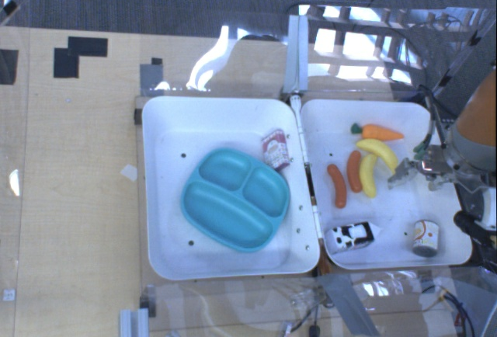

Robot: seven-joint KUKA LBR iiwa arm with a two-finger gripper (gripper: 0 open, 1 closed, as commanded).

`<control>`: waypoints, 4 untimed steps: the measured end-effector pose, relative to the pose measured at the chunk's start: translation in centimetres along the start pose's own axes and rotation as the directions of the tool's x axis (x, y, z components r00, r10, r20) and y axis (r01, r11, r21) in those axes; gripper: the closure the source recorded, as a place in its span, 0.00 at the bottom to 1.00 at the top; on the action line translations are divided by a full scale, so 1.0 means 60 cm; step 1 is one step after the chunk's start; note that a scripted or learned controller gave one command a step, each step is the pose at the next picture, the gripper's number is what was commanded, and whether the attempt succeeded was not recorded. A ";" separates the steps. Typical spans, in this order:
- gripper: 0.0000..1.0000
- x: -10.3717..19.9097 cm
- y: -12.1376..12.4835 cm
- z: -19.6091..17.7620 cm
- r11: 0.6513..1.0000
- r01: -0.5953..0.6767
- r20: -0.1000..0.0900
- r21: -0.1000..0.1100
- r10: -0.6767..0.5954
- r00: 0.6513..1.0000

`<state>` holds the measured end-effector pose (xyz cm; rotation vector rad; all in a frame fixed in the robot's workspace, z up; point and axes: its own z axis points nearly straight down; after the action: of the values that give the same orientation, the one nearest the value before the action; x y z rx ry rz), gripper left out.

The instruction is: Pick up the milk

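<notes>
The milk (352,235) is a small carton with black and white cow patches. It lies on its side at the front left of the right bin (388,114). My gripper (420,174) hangs over the right part of that bin, behind and to the right of the carton and well apart from it. Its fingers stand open with nothing between them. The arm's orange band sits at the view's right edge.
The right bin also holds a carrot (378,132), yellow bananas (374,161), two sausages (345,178) and a small white can (425,237) at the front right. In the left bin (163,172) lie a blue divided plate (234,199) and a red-and-white packet (276,149).
</notes>
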<state>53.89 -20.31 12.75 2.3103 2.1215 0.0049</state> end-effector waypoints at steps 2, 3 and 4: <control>0.00 0.192 0.018 -0.011 0.988 -0.151 -0.001 0.004 0.151 0.988; 0.00 0.141 0.016 -0.024 0.973 -0.229 0.000 0.003 0.229 0.973; 0.00 0.083 -0.081 -0.022 0.993 -0.119 -0.001 0.003 0.119 0.993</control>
<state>49.49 -14.91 14.06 2.4349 1.9818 0.0036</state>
